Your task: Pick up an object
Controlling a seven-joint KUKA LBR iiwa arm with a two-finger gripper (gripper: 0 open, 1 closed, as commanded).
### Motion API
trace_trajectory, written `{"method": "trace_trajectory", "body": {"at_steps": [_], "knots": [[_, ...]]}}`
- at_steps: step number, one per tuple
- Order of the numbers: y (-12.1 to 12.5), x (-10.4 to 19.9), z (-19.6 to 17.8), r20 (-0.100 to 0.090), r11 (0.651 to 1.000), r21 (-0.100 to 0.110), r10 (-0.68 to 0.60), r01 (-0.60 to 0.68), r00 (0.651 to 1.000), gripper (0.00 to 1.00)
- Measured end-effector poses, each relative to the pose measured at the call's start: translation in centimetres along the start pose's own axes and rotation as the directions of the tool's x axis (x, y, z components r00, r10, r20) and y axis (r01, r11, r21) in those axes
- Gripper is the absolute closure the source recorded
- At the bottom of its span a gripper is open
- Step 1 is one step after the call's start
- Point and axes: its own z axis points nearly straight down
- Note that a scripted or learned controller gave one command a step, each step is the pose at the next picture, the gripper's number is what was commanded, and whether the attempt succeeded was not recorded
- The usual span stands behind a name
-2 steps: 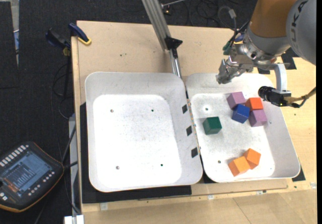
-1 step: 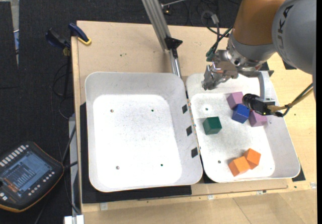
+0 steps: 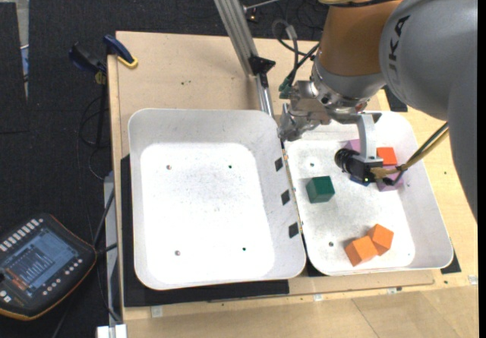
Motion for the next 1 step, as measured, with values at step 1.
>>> {"method": "trace_trajectory", "body": {"at_steps": [1], "knots": [[-1.07,4.33,0.68,0.001,1.0,0.0,0.001,-0.001,1.0,1.0]]}}
